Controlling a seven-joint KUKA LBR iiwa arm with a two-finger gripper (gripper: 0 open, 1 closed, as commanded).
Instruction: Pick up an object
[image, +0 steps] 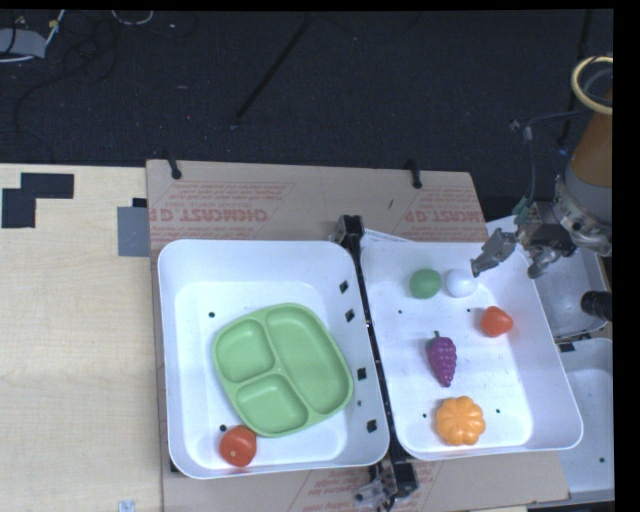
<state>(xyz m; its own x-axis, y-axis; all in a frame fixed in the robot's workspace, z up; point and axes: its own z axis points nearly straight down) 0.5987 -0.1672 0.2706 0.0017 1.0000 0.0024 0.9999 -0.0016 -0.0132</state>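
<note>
My gripper (519, 254) hangs over the upper right corner of the right bin (560, 400), its two fingers spread apart with nothing between them. Below it in that bin lie a green ball (425, 283), a white ball (460, 284) and a small red-orange fruit (496, 321). Further down are a purple grape bunch (442, 359) and an orange pumpkin (460, 421). The white ball is the nearest thing to the fingers, a little down and to the left.
The left bin (185, 300) holds a green divided plate (283, 368) and a red tomato (238, 446) at its lower left. A black divider (365, 340) runs between the bins. Cardboard lies under both bins.
</note>
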